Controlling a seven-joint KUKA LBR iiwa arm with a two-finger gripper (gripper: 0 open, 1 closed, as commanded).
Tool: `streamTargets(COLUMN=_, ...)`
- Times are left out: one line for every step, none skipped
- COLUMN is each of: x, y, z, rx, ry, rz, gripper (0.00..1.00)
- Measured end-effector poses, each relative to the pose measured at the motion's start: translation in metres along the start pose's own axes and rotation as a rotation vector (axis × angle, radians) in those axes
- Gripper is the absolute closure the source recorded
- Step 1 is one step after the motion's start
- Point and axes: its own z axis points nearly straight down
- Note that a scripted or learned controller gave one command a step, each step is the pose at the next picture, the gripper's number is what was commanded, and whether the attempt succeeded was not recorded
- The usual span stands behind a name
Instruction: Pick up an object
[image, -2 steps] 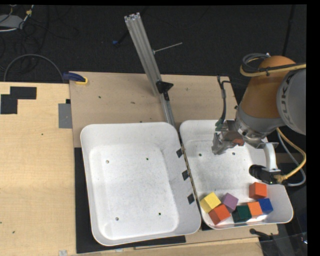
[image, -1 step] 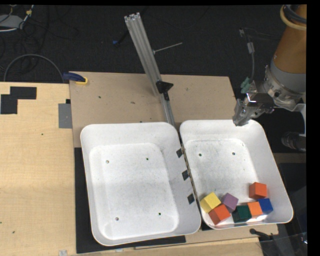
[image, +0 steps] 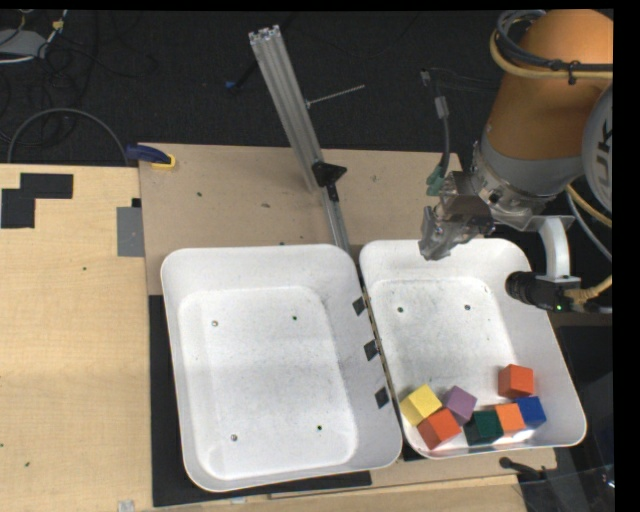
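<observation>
Pincer: the gripper (image: 437, 243) hangs above the far rim of the right bin (image: 560, 345), with nothing visible between its tips; whether it is wide or narrow, I cannot tell.
Arm: the grey arm with its orange band (image: 548, 75) rises up and to the right of the pincer.
Blocks: a cluster lies well apart from the pincer, in the near corner of the bin below it: yellow block (image: 422, 402), purple block (image: 460, 401), two red blocks (image: 438, 428), green block (image: 484, 427), orange block (image: 510, 416), blue block (image: 532, 411).
Left bin: the left bin (image: 200, 270) sits to the pincer's near left.
Progress: judged from this, no pick is made yet; the reach to the blocks, the descent, the closing and the lift all remain.
</observation>
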Motion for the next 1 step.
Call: streamTargets(x=0.0354, y=-0.0602, z=-0.0726, rx=-0.010, ry=0.001, rz=0.000, gripper=1.00)
